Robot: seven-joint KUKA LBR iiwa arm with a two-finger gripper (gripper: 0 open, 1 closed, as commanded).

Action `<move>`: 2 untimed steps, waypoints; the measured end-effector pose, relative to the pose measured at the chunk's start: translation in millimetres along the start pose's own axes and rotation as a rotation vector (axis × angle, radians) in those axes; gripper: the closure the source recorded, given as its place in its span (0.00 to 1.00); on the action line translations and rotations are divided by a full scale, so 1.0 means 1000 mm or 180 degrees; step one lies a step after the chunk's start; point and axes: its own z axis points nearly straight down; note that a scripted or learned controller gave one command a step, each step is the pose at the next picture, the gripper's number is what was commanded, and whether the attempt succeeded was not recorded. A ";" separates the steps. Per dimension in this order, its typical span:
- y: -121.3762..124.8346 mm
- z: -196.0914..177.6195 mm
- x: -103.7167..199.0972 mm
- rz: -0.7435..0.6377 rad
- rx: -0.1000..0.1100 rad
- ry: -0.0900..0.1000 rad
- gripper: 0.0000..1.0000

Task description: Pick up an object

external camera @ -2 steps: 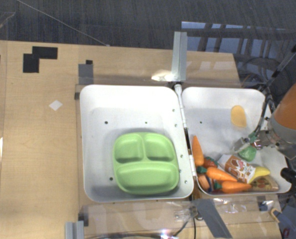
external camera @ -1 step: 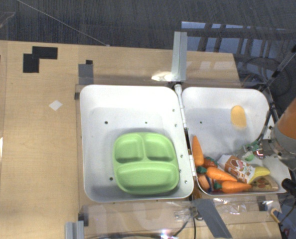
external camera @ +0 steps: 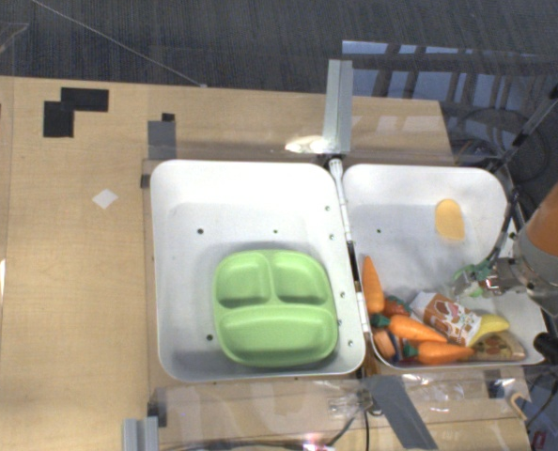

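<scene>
Sitting in the lower right of the frame, the small snack packet [external camera: 451, 318] looks light and crinkly, best pinched across its middle; I cannot tell the pincer's [external camera: 481, 278] state.

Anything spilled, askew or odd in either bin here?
Nothing looks spilled or damaged. The green divided plate lies flat in the left bin; toy carrots and packets are heaped in the right bin's near corner.

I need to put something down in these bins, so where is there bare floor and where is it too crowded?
Left bin: bare along the far side and left wall, around the green tray.
Right bin: bare on the far half, left of the yellow piece.
Crowded: the right bin's near edge, with carrots, a packet and the gripper.
</scene>
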 end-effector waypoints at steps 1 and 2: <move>0.078 -0.074 0.093 0.0321 0.0062 0.0007 1.00; 0.116 -0.078 0.146 0.0804 0.0069 0.0001 1.00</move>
